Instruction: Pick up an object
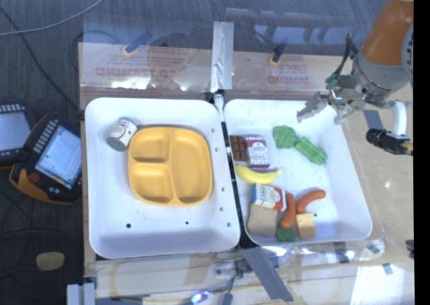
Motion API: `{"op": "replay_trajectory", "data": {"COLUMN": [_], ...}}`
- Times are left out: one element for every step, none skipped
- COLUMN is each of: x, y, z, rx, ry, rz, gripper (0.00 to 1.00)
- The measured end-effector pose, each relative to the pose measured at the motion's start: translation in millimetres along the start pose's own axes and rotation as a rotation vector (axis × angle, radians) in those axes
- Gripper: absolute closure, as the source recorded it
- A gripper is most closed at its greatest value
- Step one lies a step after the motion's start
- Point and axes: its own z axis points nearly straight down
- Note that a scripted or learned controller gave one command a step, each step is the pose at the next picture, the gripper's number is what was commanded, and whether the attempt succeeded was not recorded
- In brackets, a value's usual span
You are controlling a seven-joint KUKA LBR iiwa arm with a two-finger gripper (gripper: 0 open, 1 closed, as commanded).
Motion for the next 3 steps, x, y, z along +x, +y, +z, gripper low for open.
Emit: {"op": "replay_trajectory", "data": {"x": [48, 19, 32], "y": [-7, 40, -28], "z": [118, 136, 135], "rx": [-0.010, -0.008, -0.008], "ry": [-0.003, -0.004, -0.003], "rz": [0.018, 0.167, 0.113], "gripper": [0.00, 0.00, 0.00]}}
